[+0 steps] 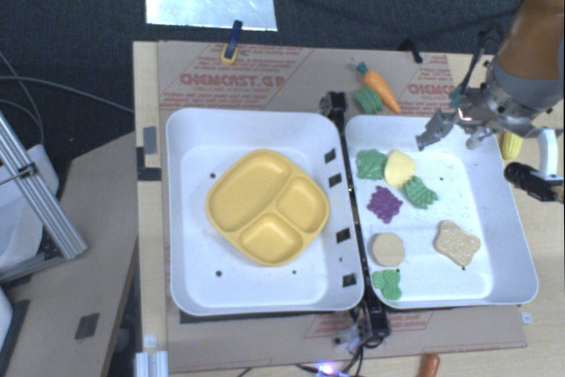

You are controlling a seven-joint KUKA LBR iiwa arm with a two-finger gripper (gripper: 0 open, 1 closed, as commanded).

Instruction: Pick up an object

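My gripper (455,135) hangs over the far end of the right bin (508,225), open, with nothing between its fingers. Below and to its left lie a yellow toy food piece (399,167), a green leafy piece (371,163) and another green piece (420,192), close together. A purple grape bunch (385,204) rests just in front of them. Nearer the front edge are a round tan cracker (387,250), a bread slice (457,243) and a small green piece (387,282).
The left bin (190,190) holds a yellow divided plate (267,206). Beyond the right bin, on the cardboard, lie a toy carrot (381,87) and a green piece (368,101). A blue and yellow item (232,42) lies farther back.
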